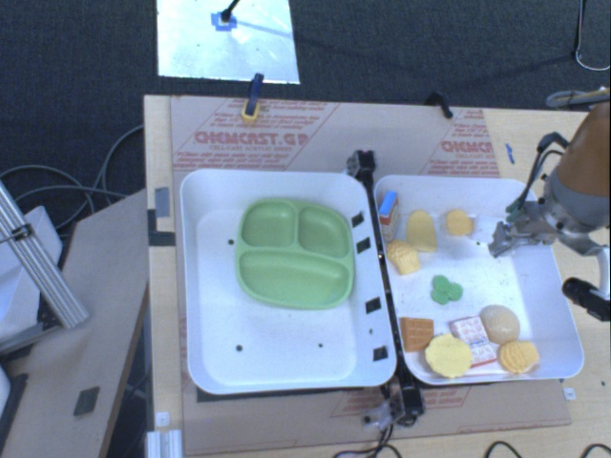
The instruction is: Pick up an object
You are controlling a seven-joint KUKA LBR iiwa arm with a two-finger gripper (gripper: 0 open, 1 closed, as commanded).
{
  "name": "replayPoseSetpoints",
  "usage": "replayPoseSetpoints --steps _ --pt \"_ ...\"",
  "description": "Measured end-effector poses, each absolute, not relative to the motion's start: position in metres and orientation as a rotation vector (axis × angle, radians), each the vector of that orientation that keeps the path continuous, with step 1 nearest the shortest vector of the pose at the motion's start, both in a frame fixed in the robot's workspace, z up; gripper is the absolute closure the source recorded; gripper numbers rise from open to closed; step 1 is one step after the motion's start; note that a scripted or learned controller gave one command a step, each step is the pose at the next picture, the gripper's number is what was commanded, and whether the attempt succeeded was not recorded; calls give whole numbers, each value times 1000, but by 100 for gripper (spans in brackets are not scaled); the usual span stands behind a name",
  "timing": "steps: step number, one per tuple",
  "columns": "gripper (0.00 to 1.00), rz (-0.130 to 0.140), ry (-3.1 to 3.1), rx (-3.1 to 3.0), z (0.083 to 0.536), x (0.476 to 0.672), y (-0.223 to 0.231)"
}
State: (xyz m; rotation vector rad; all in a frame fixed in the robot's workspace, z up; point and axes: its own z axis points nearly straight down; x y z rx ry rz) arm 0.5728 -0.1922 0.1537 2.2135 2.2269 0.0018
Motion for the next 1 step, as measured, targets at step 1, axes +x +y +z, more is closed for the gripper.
replayPoseSetpoints --steps 1 --pt "100 1 2228 2213 196 572 -187"
